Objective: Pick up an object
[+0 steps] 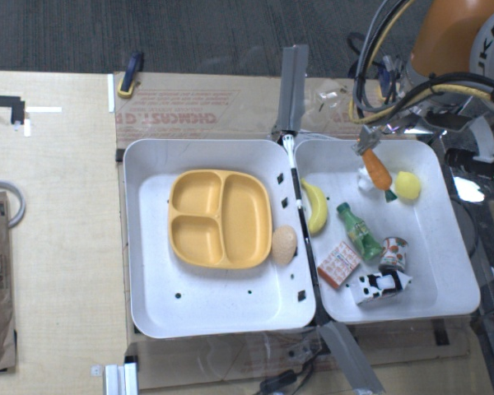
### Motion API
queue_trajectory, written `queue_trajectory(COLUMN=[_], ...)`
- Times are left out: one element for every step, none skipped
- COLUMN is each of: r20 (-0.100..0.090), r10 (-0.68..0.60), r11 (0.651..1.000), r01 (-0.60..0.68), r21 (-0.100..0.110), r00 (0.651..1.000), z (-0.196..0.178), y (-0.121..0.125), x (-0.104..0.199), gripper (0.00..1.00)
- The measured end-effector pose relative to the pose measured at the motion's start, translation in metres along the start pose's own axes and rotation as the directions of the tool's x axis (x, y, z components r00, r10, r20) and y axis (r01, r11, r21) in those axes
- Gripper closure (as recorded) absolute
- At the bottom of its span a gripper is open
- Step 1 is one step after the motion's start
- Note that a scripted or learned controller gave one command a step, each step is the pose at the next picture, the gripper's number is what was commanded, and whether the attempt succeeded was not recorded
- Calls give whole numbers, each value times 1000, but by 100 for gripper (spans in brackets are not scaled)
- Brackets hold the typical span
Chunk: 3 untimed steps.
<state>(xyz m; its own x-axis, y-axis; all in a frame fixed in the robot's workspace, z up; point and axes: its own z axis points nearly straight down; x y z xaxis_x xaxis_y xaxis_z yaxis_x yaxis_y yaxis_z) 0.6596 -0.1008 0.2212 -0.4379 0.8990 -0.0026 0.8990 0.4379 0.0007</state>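
hovering at the far edge of the right bin (457, 245), the gripper (369, 142) sits just above an orange carrot (377, 169) beside a yellow lemon (407, 185); whether the carrot is between its tips i cannot tell, so this looks like the reach-and-grasp step, and next calls for a clean closing and lift; cables hide the wrist

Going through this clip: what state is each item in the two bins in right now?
Yellow tray: flat, left bin.
Egg: touching the tray.
Banana: right bin, beside the divider.
Green bottle: lying down.
Carrot: lying tilted.
Lemon: beside the carrot.
Can: tipped.
Small box: flat.
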Motion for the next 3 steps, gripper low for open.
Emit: queue_trajectory(r20=[-1, 0, 1], r10=[-222, -222, -394], r11=[975, 975, 919], r01=[222, 222, 394], r21=[0, 0, -2], r00=[975, 975, 919], z=[107, 107, 128], y=[-6, -6, -22], x=[-10, -10, -24], gripper=[100, 0, 0])
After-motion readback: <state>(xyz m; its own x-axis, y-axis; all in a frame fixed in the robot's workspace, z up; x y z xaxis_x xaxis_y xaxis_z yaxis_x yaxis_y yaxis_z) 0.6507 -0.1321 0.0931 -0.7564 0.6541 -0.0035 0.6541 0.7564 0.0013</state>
